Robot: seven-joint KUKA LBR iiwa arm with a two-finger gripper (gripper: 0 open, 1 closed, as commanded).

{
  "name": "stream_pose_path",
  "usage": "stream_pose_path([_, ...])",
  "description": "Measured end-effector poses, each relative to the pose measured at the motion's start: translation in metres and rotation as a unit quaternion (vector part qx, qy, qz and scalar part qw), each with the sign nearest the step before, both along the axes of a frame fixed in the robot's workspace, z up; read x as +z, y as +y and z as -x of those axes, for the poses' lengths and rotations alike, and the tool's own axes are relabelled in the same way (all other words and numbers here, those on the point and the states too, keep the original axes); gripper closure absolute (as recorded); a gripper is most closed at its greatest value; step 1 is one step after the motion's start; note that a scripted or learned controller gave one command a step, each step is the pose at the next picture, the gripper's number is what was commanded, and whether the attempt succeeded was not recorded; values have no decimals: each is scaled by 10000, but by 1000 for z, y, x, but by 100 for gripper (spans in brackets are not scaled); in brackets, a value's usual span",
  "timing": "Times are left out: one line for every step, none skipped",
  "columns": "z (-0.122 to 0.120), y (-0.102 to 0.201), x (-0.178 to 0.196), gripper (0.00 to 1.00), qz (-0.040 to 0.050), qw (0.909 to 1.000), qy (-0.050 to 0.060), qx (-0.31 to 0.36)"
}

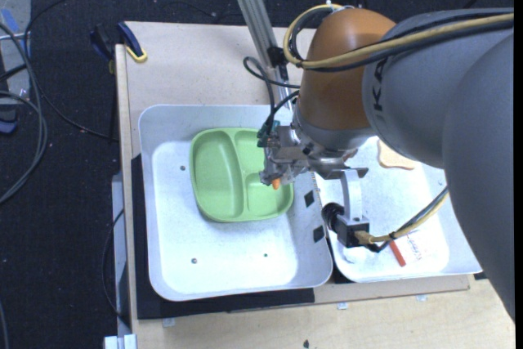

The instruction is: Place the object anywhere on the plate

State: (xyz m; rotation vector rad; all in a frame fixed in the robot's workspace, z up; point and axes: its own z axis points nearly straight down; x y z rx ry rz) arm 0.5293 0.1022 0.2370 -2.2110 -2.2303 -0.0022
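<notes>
Orange object [278, 184] sits over one green plate [221, 176]; fingers' [274, 176] state cannot be told.

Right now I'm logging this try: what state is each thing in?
Green plate: upright in the left bin, two compartments.
Orange object: at the pincer, over the plate's right edge; grip unclear.
Red item: lying flat in the right bin.

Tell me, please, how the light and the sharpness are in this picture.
Camera view: bright, even light on the green plate and left bin; glare whitens the right bin; the dark floor is dim; the arm's orange band looms large and slightly soft.
</notes>
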Motion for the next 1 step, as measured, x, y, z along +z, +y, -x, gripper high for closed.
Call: stream_pose_path([0, -4, -1, 0, 10, 10000, 4, -32])
